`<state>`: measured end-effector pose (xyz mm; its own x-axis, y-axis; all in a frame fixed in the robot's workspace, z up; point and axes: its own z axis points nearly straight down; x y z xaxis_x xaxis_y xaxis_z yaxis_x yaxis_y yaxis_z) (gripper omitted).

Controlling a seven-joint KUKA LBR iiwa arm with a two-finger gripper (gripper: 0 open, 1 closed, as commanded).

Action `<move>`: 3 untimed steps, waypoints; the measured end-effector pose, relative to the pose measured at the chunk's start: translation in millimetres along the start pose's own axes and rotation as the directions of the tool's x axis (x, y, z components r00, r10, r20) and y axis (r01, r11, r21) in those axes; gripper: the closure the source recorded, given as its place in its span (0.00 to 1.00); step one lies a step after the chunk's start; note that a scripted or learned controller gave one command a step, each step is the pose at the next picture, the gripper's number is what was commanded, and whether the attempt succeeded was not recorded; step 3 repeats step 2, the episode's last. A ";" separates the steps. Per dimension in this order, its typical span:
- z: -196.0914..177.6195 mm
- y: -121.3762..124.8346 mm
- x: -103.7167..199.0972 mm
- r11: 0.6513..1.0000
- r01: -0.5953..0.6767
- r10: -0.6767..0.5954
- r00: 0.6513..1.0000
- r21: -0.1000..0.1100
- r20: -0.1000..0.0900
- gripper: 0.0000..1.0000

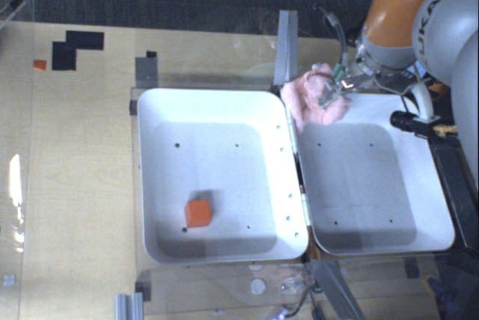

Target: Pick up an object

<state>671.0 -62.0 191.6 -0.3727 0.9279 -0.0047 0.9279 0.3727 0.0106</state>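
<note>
The gripper (338, 84) appeared closed on the pink cloth (314, 103) at the right bin's (438, 184) far-left corner; soft, light, best pinched at a bunched fold.

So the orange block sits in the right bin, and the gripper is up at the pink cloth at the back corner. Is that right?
Not quite: the camera view shows the orange block in the left bin, not the right bin. The rest stands: the gripper is at the pink cloth at the back corner.
</note>
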 end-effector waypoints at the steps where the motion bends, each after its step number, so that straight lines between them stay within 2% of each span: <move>1: 91.4 -14.0 -27.3 0.992 -0.123 0.123 0.992 0.010 -0.002 1.00; 2: 4.3 -45.5 10.0 0.961 -0.278 0.278 0.961 0.003 0.000 1.00; 3: 4.3 -45.5 10.0 0.961 -0.278 0.278 0.961 0.003 0.000 1.00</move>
